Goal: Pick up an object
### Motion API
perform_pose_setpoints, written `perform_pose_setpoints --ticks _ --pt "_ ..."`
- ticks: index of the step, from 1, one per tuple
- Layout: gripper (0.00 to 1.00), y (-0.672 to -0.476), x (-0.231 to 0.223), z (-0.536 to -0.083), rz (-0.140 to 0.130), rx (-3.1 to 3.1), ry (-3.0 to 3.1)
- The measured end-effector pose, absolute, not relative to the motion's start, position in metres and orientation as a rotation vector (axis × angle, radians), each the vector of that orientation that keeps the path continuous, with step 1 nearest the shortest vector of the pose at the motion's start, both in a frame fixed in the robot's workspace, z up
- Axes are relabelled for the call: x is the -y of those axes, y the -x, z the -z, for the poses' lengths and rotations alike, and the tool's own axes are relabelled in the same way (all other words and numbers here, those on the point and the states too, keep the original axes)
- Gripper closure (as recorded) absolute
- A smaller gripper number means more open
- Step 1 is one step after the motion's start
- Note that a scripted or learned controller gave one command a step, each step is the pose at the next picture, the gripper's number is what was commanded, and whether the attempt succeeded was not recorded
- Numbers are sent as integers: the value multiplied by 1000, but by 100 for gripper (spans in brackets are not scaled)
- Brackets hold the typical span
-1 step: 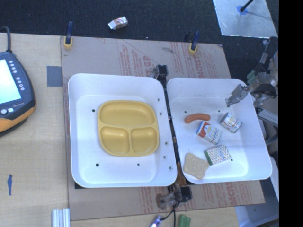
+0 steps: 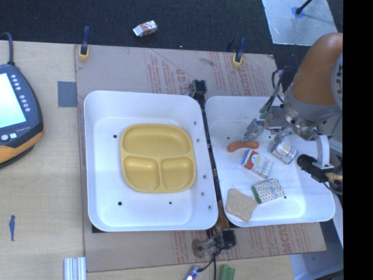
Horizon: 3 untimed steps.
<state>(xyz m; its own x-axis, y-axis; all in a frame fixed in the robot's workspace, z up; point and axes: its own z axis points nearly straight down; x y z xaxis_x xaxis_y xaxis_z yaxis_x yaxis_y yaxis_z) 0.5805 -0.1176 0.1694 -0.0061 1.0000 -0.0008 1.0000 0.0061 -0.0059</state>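
Two white bins [image 2: 93, 156], one yellow tray [image 2: 157, 156] in the left, five small items in the right: sausage [image 2: 242, 146], can [image 2: 285, 152], two packets [image 2: 257, 163], biscuit [image 2: 240, 203], jaws [image 2: 260, 125] above the sausage

One fixed camera sits above the worktop [image 2: 46, 203] and looks down at a slant, far enough off to take in both white bins whole. The left bin [image 2: 99, 156] lies near the frame's centre, the right bin [image 2: 309, 206] toward the right edge, where the arm [image 2: 317, 69] comes in. Dark floor [image 2: 175, 10] runs along the top of the frame
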Motion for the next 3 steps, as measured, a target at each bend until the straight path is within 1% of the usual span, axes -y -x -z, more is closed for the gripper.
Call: perform_pose_setpoints --ticks 1,2,3 --pt "0 -587 104 -91 -7 2225 2213" --pt "0 -577 118 -91 -7 2224 2213" --pt "0 -593 120 -92 -5 2227 2215"
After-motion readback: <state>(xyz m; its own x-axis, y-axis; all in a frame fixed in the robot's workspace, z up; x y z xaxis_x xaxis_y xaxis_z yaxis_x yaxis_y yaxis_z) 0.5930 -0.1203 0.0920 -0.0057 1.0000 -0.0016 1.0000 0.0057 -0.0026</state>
